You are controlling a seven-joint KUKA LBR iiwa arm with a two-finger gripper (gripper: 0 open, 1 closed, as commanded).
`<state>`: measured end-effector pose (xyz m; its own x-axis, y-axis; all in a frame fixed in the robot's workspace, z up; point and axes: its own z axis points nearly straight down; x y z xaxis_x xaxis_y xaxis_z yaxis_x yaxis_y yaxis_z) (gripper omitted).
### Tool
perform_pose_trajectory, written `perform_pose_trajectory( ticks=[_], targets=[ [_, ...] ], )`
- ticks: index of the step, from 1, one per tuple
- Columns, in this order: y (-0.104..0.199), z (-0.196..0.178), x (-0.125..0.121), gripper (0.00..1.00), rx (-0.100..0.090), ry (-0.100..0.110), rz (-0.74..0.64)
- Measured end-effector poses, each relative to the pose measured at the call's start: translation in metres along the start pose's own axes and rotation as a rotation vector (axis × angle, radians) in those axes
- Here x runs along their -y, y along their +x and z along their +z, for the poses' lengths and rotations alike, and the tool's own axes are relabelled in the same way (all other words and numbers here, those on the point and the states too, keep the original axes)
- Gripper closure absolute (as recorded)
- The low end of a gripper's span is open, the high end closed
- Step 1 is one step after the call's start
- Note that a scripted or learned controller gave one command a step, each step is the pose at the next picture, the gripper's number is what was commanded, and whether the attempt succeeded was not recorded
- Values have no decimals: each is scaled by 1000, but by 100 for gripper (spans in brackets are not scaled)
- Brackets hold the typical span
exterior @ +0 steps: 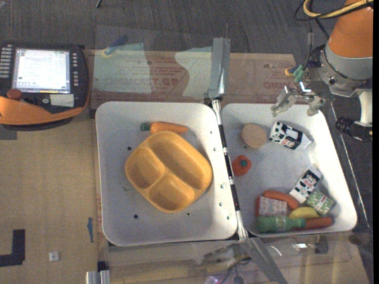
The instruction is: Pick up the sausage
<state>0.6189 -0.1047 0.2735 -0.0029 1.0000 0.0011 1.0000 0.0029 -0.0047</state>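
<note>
Camera view: sausage (280, 197) wedged among cartons (305, 186), packet (272, 206), bottle (279, 223).

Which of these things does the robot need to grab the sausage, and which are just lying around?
For the job:
- sausage, in the right bin's bottom corner
- claw, over the top edge of the right bin

Just lying around:
- yellow tray and carrot in the left bin
- round cookie
- tomato
- two cow-print cartons
- green bottle
</note>
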Motion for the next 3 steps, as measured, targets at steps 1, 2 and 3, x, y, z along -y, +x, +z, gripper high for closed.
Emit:
perform_pose_trajectory(
  ticks=[1,2,3],
  targets=[
    [-2,138,68,0,0,-1,-101],
    [-3,130,67,100,0,0,-99],
    [-3,130,67,0,0,0,-99]
  ],
)
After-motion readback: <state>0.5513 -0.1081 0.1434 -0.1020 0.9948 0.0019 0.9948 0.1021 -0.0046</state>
